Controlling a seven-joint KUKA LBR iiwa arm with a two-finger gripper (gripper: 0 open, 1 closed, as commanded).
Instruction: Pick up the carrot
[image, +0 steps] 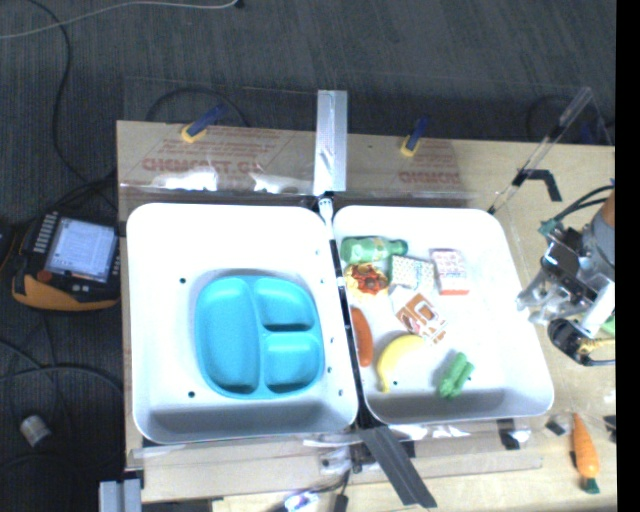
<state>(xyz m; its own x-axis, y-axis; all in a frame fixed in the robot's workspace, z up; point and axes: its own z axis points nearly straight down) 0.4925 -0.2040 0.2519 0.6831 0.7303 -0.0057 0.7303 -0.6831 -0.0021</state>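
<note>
An orange-red, carrot-like stick (363, 335) lies along the left wall of the right bin (500, 250), beside a yellow banana (398, 357). Outside the bins, a second orange carrot with a green tip (585, 454) lies on the bench at the front right corner. My gripper (572, 318) hangs at the far right, just outside the right bin's right rim, well away from both orange pieces. Nothing shows in its grasp.
The right bin also holds a green bottle (372, 247), a red-and-yellow packet (368, 277), small printed boxes (450, 270), and a green toy (454, 374). A blue divided tray (262, 334) sits in the left bin (160, 300). A metal bar (331, 140) stands behind the bins.
</note>
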